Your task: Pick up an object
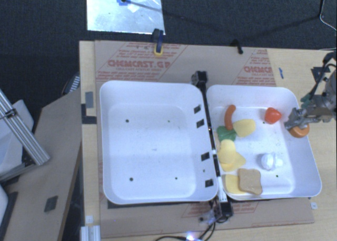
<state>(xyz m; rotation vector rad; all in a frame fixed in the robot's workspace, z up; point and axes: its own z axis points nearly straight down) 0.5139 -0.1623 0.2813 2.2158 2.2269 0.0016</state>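
While the gripper (293, 120) hovers at the right bin's (303, 182) edge — finger state unclear — the red tomato (272, 114) lies just beside it.

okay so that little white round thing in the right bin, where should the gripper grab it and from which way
Take the white round thing across its rounded middle, coming straight down from above. It sits alone on the bare floor of the right bin, with open space on every side, apart from the toast slice and the yellow pieces. That leaves room for both jaws. Being round, it may roll, so centre on it.
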